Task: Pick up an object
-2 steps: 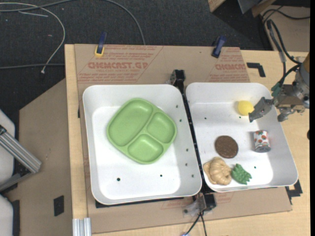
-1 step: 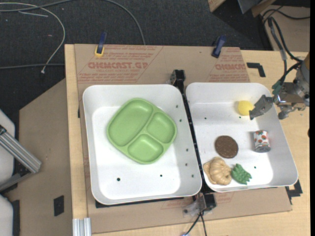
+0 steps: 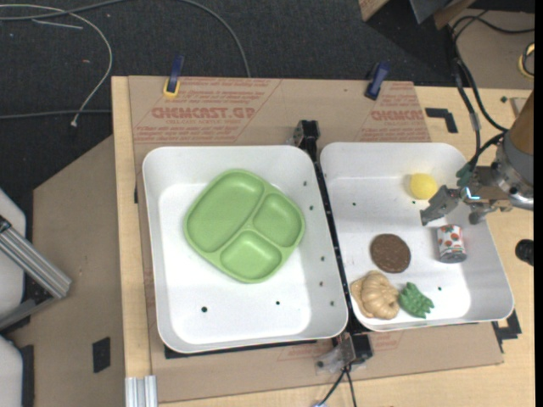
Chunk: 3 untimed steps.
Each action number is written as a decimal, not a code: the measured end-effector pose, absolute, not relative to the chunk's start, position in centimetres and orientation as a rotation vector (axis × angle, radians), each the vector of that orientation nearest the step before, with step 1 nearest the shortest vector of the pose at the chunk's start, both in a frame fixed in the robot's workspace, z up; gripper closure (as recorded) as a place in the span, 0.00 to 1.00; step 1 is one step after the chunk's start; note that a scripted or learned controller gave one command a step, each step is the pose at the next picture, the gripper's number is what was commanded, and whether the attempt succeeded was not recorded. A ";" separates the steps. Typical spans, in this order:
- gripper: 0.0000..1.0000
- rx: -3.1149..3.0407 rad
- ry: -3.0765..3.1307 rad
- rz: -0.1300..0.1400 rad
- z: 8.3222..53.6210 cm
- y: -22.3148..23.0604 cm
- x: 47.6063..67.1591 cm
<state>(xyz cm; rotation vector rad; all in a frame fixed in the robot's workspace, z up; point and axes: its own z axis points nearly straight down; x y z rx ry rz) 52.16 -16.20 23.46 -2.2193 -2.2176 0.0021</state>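
We see the gripper [image 3: 456, 203], fingers spread and empty, over the right bin [image 3: 356, 170] above the small can [image 3: 450, 243], near the brown disc [image 3: 390, 253].

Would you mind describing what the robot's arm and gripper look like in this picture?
The arm enters at the right edge, grey with an orange patch at its top. Black cables run along it. The gripper is grey metal, ending in blocky finger pieces with a small teal-green detail near the wrist.
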 end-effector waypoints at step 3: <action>1.00 -2.222 -2.220 -0.002 13.3 -15.5 53.1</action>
